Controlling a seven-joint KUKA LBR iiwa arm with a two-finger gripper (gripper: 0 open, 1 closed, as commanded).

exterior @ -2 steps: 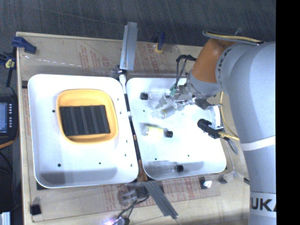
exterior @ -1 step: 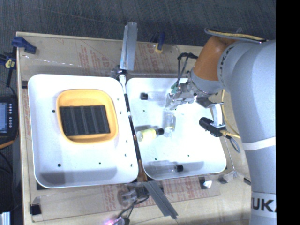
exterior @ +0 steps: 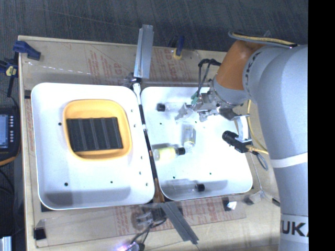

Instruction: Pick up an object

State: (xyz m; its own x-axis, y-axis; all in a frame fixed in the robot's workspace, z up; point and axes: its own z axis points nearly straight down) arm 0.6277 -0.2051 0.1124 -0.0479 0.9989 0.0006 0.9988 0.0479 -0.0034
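Observation:
My gripper (exterior: 192, 110) hangs low over the upper middle of the right bin (exterior: 230, 174), at the end of the grey arm with its orange band (exterior: 233, 69). Just below it lies a small clear bottle (exterior: 188, 136). A pale yellow bottle with a black cap (exterior: 166, 152) lies near the bin's left wall. To the gripper's left rests a tiny vial with a dark cap (exterior: 161, 107). Along the bin's front wall lies a clear tube with a black cap (exterior: 186, 186). I see nothing held in the gripper.
The left bin (exterior: 47, 182) holds a yellow tray with a dark ribbed insert (exterior: 95, 132). A metal divider bar (exterior: 142, 51) stands at the back between the bins. A black cable connector (exterior: 234, 140) hangs off the arm over the right bin's right side.

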